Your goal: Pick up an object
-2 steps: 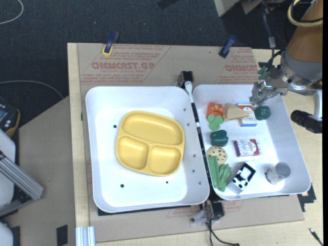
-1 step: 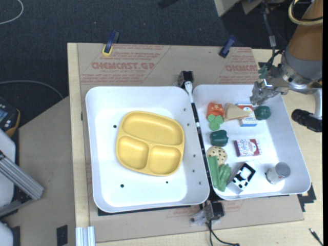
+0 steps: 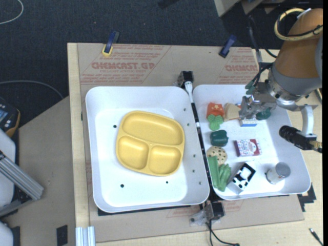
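Presently the gripper (image 3: 249, 111) hangs low in the right bin (image 3: 292, 183) among the toys, grip state indiscernible, nothing visibly lifted; pick outstanding.

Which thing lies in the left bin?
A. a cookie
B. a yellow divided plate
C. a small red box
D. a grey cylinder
B: the yellow plate lies alone in the left bin; the other items are in the right bin.
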Tool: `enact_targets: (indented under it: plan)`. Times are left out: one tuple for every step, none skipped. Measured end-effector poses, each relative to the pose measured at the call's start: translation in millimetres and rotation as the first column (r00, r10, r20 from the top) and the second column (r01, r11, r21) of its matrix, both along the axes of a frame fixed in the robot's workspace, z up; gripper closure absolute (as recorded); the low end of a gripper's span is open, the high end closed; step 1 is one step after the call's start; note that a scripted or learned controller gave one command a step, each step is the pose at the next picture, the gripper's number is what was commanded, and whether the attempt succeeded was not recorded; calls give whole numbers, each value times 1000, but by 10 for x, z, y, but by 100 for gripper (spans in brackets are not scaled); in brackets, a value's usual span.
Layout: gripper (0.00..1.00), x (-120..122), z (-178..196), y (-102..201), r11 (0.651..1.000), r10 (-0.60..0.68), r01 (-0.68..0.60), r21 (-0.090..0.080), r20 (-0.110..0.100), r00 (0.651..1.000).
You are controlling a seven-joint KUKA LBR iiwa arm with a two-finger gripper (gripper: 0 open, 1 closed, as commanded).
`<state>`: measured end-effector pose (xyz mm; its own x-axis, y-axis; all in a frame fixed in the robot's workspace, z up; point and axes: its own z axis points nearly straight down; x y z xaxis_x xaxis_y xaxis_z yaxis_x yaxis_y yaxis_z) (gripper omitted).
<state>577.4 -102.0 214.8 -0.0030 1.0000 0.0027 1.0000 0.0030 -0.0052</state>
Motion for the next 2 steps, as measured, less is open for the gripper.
enact_targets:
  plan:
    - [100,-329,9,338,1000,0,0,0,1,1000]
    - [100,-307,208,352,1000,-2,2,-3,10,1000]
